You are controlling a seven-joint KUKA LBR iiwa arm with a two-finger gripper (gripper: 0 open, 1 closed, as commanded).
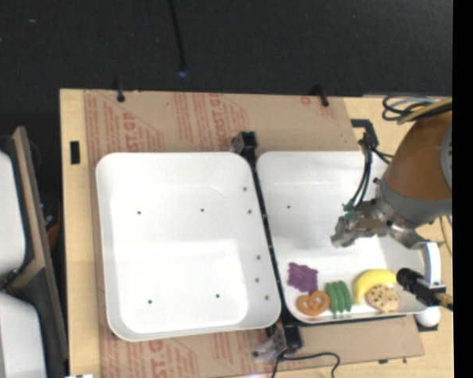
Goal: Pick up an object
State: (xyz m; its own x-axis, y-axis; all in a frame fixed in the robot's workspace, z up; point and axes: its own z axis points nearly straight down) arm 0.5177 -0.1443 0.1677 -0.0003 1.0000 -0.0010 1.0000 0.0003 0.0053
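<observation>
White bin (315, 181) wall crowds the toys (343, 292); a descent there risks fingers striking it. Gripper (348, 231) hovers above; its claw state I cannot tell.

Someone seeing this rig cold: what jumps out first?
Probably the small cluster of colourful toys along the near edge of the right bin: a purple piece, an orange pretzel, a green piece and a yellow piece with a cookie. Next, the gripper hanging just above that cluster.
</observation>
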